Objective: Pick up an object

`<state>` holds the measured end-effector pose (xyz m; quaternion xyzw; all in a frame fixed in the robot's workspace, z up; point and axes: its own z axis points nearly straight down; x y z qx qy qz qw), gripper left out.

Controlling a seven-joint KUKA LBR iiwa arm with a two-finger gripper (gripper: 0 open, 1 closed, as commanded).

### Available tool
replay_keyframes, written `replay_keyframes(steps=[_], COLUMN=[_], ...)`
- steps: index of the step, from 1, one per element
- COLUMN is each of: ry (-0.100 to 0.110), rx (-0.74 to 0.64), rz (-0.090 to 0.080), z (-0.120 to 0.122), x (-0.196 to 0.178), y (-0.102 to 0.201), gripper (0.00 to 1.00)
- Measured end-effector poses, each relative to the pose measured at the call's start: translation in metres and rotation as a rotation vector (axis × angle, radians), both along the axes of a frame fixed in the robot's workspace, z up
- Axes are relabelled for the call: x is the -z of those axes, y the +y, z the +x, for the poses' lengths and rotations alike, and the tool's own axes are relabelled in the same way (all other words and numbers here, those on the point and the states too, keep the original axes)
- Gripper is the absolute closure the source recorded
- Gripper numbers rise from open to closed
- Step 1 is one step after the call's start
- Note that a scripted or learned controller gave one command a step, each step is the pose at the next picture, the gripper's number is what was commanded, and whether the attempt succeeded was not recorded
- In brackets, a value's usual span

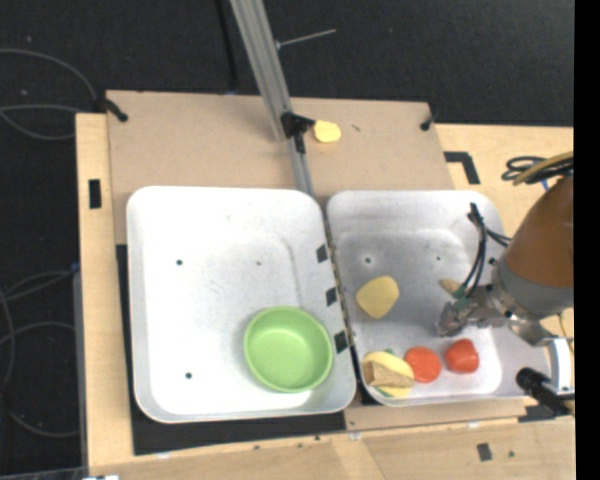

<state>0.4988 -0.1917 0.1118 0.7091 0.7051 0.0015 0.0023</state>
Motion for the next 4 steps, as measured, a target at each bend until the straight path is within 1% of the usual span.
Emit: replay_keyframes(steps=[1,2,3,4], ry=[-0.002,-0.002,-0.001,0.001], rx=[-0.009,-0.01,-0.01,-0.014], rz=[-0.002,-0.001,-0.001,0.001], z=[0.012,0.009,0.015,0.022], x=[-0.055,-0.1,-0.145,-0.152], y=[-0.004,-0.002,-0.006,0.045], gripper=[1.0,1.0,1.0,1.0])
